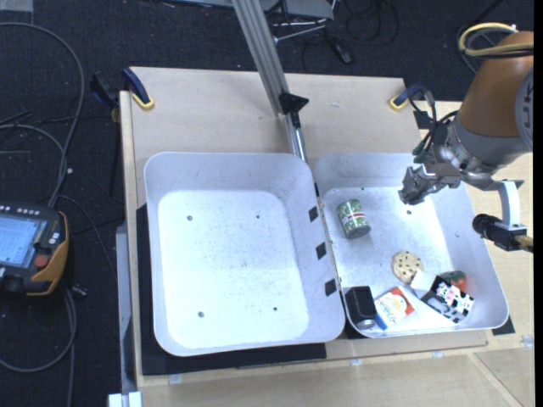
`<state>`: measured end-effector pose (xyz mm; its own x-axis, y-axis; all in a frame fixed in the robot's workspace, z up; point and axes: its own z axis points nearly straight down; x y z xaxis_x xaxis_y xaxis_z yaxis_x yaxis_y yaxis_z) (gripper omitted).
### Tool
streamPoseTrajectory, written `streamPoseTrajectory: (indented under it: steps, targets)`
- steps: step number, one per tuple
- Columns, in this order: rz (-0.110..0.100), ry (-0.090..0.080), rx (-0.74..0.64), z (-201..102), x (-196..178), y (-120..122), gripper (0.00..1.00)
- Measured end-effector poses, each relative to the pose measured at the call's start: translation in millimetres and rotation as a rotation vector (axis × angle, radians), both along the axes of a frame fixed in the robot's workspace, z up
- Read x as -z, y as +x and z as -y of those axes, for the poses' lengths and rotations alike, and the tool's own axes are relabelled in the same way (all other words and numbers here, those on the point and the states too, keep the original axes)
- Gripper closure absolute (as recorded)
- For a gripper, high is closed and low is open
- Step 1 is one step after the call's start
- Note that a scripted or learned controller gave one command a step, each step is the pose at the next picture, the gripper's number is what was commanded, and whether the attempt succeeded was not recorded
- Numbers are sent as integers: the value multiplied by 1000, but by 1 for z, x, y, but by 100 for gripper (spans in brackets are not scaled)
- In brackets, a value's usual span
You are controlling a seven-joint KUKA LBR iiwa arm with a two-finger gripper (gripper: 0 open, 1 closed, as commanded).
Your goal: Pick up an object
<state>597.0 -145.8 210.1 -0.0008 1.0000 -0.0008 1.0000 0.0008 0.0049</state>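
Observation:
The right bin (373, 170) holds a green and white can (353, 218) lying near its middle left. A round cookie-like disc (407, 266) lies lower down. Along the bin's near edge sit a black block (361, 304), an orange and white packet (395, 305) and a black-and-white cow-patterned toy (450, 295). My gripper (410, 194) hangs over the upper right part of this bin, right of the can and above the disc. Nothing shows between its tips, and their state is too dark to read.
The left bin (222, 253) lies beside the right one. A slanted metal pole (263, 45) crosses the bench's far edge above the bins' shared wall. Clamps (136, 87) sit at the bench's far corners. A teach pendant (27, 248) rests on the floor at left.

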Motion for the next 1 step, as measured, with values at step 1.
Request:
streamPoseTrajectory:
  steps: [1]
  targets:
    - [-3,1,1,0,-23,0,100]
